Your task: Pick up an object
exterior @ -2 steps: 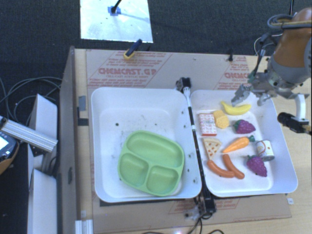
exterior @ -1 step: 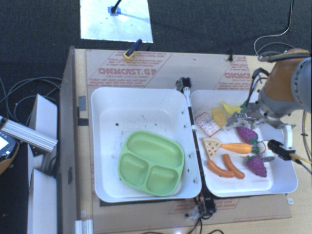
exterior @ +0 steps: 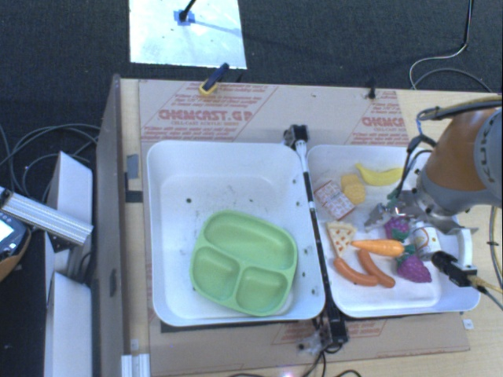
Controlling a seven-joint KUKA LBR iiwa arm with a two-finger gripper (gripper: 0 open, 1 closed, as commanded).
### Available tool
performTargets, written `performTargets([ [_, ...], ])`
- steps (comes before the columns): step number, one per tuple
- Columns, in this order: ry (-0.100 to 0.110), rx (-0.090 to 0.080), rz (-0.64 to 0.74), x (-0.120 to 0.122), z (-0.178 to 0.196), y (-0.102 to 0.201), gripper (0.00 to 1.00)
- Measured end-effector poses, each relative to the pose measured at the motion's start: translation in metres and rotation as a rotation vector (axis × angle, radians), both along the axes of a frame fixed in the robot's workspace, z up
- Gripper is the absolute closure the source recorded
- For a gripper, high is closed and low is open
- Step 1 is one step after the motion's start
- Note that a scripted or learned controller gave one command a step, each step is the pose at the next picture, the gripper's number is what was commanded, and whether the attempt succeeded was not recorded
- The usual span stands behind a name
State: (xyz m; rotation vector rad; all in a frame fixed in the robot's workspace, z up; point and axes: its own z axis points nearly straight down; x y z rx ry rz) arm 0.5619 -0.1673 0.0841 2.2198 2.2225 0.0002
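Approach step: gripper (exterior: 387,214) sits low in the right bin (exterior: 448,301) at mid-right of frame, just above the carrot (exterior: 379,247) and beside the upper grapes (exterior: 398,228); can't tell its finger state, nothing visibly held. Likely targets all in that bin: banana (exterior: 379,176) upper, cracker (exterior: 334,199) and cheese (exterior: 341,236) left, sausages (exterior: 365,269) and a second purple grape bunch (exterior: 414,268) lower; next move needs a clean descent on one item, not a straddle. Board (exterior: 228,112) under bins reads "CHEMCAST", repeated; green tray (exterior: 244,262) in left bin.
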Motion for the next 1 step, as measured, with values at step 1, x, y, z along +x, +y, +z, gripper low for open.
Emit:
performTargets([
  [1, -0.003, 0.0, 0.001, 0.0011, 0.0109, -0.0001, 1.0],
])
